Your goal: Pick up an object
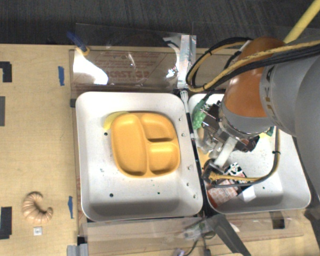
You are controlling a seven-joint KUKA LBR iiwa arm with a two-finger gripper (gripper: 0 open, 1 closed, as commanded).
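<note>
Reaching low into the right bin [288, 193], the end effector [220, 159], grip state unclear, hangs over clutter [226, 188], apparently to grab something there, leaving the yellow tray [145, 144] alone.

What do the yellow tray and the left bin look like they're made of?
The tray looks like molded plastic, smooth with a soft sheen and rounded compartment walls. The left bin also looks like plastic, white and glossy, with rounded corners and light glare along its rim, though painted metal can't be ruled out.
</note>
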